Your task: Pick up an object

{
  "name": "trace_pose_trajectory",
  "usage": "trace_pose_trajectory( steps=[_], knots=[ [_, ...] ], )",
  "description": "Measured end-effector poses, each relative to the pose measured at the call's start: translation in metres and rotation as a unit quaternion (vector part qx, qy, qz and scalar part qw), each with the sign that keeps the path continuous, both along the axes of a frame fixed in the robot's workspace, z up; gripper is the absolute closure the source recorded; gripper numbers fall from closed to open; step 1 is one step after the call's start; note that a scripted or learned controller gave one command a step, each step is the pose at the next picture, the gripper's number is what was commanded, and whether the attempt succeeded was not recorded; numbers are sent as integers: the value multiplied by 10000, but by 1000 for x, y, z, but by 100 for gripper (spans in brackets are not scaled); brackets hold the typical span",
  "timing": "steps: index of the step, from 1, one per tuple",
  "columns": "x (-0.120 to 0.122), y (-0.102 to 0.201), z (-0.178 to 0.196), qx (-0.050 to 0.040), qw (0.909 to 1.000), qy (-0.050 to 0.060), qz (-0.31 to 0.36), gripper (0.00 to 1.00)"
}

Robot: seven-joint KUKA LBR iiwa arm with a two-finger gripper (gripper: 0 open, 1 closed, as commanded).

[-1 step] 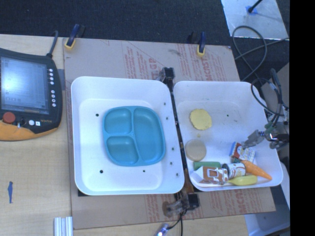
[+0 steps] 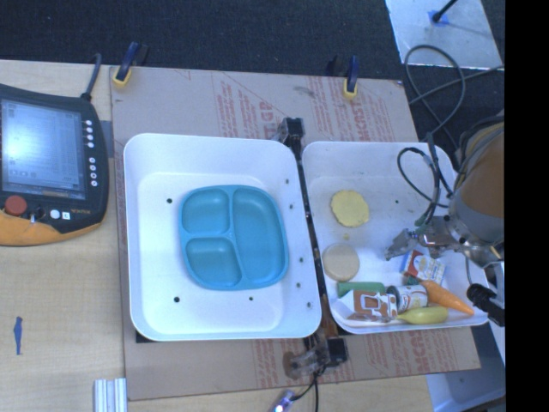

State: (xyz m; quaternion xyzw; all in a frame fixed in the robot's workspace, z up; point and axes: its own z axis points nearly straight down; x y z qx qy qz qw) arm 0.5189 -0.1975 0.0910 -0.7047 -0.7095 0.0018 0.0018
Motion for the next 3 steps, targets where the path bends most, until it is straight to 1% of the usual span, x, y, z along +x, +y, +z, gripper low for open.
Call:
trace_pose_trajectory(
  steps=[1, 2, 3],
  knots=[
    [44, 63, 60, 4, 10000, -14, -10, 0],
    [75, 104, 23, -5, 10000, -10, -2, 0],
    [106, 98, 1, 2, 10000, -13, -7, 0]
  ],
)
